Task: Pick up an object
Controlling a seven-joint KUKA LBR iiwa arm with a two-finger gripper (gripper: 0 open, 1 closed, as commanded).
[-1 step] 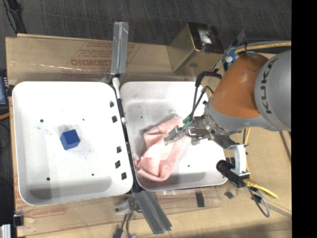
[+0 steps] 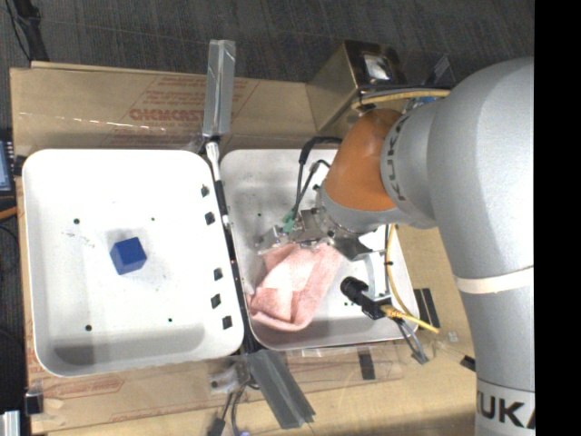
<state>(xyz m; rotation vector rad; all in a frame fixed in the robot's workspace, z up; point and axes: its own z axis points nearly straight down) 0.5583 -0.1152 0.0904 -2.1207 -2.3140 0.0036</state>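
A pink folded cloth [image 2: 292, 288] lies in the right bin [image 2: 245, 175], toward its front. My gripper [image 2: 292, 234] is low in that bin, right at the cloth's far edge, under the orange wrist band. A blue cube [image 2: 128, 254] rests alone in the left bin [image 2: 54, 175], left of centre. The arm's bulk hides the right half of the right bin.
A metal divider post [image 2: 219, 89] stands between the two bins at the back. A cardboard sheet [image 2: 118, 103] lies behind the left bin. A small brown box [image 2: 363, 71] sits behind the right bin.
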